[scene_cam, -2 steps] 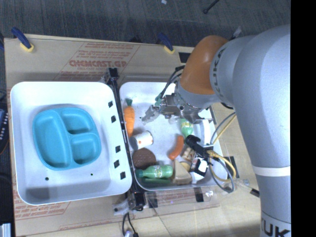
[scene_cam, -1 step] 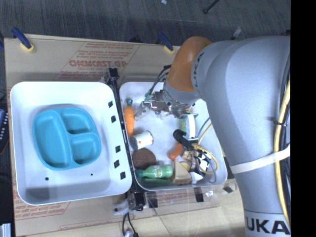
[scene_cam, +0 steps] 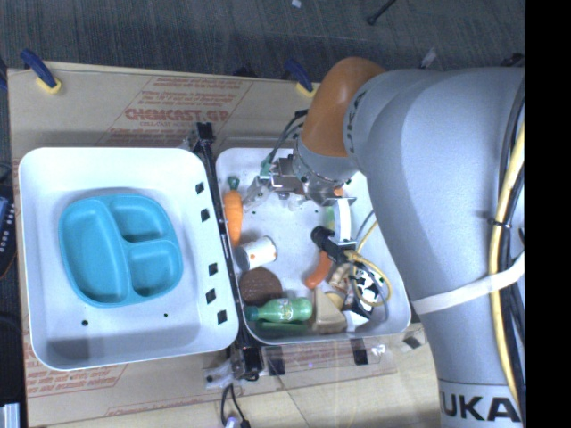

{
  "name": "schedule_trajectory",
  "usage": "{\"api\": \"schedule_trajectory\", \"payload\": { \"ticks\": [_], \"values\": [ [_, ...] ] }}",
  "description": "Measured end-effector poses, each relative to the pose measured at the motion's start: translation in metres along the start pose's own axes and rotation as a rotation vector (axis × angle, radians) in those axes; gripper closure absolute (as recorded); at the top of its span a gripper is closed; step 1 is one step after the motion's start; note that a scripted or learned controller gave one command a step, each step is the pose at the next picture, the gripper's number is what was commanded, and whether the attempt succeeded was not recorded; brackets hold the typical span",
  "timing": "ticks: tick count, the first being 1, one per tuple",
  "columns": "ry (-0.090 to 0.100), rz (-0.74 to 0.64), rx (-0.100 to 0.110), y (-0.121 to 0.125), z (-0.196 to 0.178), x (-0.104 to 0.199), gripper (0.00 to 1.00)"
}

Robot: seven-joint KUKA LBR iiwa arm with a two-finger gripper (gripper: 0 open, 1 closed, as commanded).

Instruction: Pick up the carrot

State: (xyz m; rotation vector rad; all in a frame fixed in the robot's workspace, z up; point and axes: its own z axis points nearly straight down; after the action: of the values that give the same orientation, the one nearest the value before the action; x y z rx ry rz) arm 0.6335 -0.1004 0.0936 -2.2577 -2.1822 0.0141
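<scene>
Down at the near end of the right bin (scene_cam: pixel 290 230), a green bottle (scene_cam: pixel 284 310) lies on its side, a tan block (scene_cam: pixel 328 312) just beside it on the right. Right behind the bottle sits a brown round lump (scene_cam: pixel 260 283), and past that a white cup (scene_cam: pixel 260 252) tipped over. A small orange piece (scene_cam: pixel 316 273) lies toward the middle of the bin.

And there's the carrot (scene_cam: pixel 233 215)! It lies lengthwise, tight along the bin's left wall, beyond the white cup, with nothing on top of it.

The gripper (scene_cam: pixel 278 184) hangs over the far part of this bin, just to the right of the carrot's far end and apart from it. Open or closed? Cannot tell from this angle. Nothing shows in its grasp.

Over in the left bin (scene_cam: pixel 53 172), a blue divided tray (scene_cam: pixel 120 248) sits alone.

Farther back, a cardboard sheet (scene_cam: pixel 169 105) lies under both bins, and the grey arm (scene_cam: pixel 446 194) with its orange band (scene_cam: pixel 335 105) sweeps in from the right.
</scene>
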Motion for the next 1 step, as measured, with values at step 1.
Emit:
{"api": "schedule_trajectory", "payload": {
  "ticks": [1],
  "values": [
    [0.002, 0.185, 0.004, -0.0052, 0.0012, 0.0041, 0.00]
  ]
}}
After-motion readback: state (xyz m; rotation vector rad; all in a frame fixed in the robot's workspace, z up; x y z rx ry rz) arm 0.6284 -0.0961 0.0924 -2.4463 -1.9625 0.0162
